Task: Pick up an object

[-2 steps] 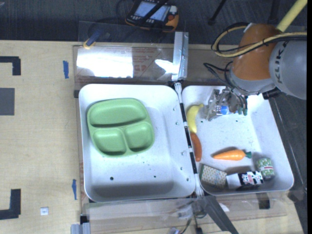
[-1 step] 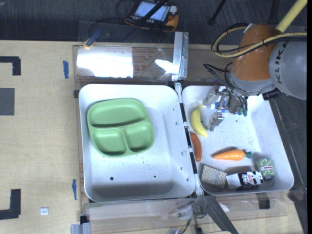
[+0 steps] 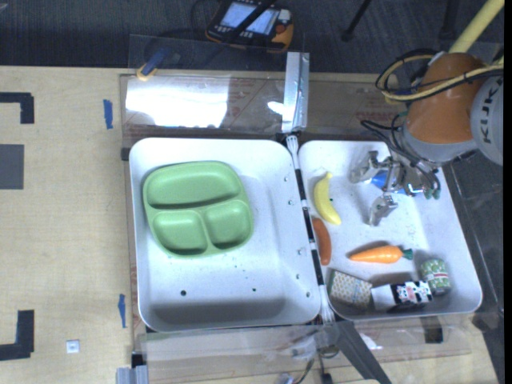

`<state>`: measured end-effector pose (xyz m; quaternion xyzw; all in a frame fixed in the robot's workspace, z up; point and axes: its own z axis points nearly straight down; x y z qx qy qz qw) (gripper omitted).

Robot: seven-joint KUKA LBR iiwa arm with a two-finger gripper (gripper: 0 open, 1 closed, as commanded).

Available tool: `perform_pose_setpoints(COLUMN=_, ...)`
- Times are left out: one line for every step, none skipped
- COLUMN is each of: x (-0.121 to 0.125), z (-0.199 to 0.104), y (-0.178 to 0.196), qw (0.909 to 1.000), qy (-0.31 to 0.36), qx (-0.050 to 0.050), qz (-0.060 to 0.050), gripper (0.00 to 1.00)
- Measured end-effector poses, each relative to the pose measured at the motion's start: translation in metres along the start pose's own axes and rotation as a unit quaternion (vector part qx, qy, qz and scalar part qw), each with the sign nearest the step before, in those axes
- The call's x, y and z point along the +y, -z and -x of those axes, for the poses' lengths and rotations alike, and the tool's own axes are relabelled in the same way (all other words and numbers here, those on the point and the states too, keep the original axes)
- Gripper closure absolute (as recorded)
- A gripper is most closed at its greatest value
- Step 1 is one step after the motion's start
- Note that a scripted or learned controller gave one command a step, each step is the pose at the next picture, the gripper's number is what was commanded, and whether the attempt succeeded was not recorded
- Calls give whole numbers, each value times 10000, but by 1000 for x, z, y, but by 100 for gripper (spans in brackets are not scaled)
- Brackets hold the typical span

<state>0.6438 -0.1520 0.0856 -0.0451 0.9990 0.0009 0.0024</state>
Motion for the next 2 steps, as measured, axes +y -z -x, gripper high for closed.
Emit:
perform_pose_setpoints(x=-29, z=23, y=40, qw=9963, qy=855, qx=-14, qz=1, gripper=0)
perform_pose_setpoints(x=-69, z=20, y=177, qw=9992, qy=397, qx=-9, qz=4, gripper=0)
